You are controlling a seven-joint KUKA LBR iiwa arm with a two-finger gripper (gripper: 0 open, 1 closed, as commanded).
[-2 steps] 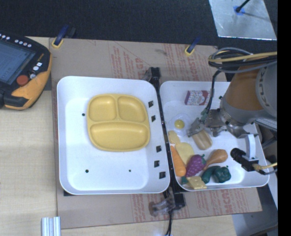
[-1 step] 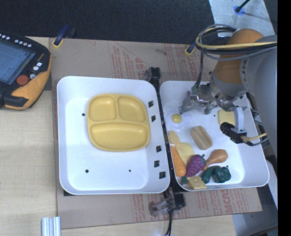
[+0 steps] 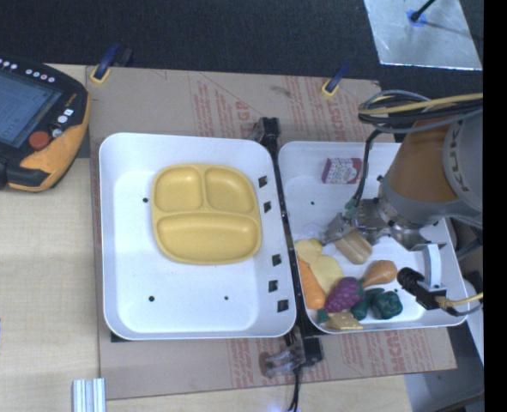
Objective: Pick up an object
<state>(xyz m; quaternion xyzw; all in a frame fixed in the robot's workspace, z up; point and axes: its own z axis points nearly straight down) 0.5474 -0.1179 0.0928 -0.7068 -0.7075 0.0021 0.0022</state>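
Gripper [image 3: 349, 234] in rt bin [image 3: 309, 166], fingers clamped on tan block [image 3: 353, 247] (toy food nearby).

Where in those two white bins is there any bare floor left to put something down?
Left bin: bare floor all around the yellow divided plate, widest along the near edge. Right bin: bare patch at the far-left, beside the small red-and-white packet. Its near half is crowded with toy food and the end effector.
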